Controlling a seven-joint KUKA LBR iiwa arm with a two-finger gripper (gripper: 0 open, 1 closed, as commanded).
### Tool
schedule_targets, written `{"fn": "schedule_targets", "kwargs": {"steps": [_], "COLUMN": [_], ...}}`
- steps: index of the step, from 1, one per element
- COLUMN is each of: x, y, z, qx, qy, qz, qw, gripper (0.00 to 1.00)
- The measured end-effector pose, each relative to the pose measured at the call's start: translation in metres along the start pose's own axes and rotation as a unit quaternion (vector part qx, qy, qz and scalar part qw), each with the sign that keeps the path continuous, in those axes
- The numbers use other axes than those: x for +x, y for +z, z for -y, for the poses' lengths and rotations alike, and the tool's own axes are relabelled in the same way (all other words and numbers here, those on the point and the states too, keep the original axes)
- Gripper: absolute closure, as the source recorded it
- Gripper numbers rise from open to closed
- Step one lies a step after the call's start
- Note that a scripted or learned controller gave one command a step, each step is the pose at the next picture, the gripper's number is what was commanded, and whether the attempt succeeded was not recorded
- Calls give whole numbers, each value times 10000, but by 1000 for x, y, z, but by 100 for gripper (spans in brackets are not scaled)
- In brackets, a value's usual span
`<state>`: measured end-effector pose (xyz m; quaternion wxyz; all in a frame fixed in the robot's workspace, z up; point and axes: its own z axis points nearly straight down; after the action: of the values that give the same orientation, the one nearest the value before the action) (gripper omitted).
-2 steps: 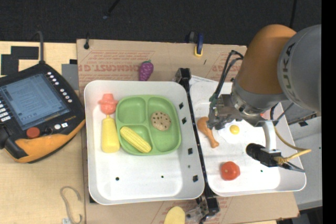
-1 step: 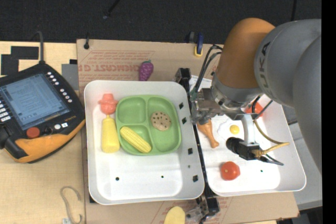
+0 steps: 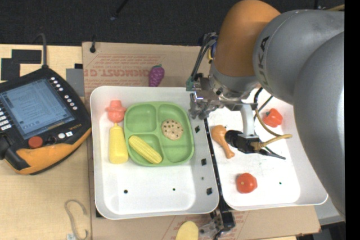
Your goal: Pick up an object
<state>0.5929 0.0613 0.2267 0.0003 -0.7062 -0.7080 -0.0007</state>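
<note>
Several toys lie near my hand, whose opening I cannot tell; the drumstick looks light, rigid and slick, so I judge its narrow shaft the best hold

left bin: bare floor in front, tray behind | right bin: arm overhangs; tomato, drumstick scattered

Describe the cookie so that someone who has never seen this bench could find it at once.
Start at the left white bin, which holds a green tray with compartments. The cookie lies in the tray's right compartment. It is round, pale brown with dark specks, unlike the long yellow corn cob in the neighbouring compartment.
</note>
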Motion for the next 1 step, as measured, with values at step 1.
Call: {"fn": "schedule_targets", "kwargs": {"steps": [1], "x": [53], "y": [-9], "z": [-21], "qx": [2], "qy": [-4], "qz": [-5], "qw": [10000], "gripper": [100]}}
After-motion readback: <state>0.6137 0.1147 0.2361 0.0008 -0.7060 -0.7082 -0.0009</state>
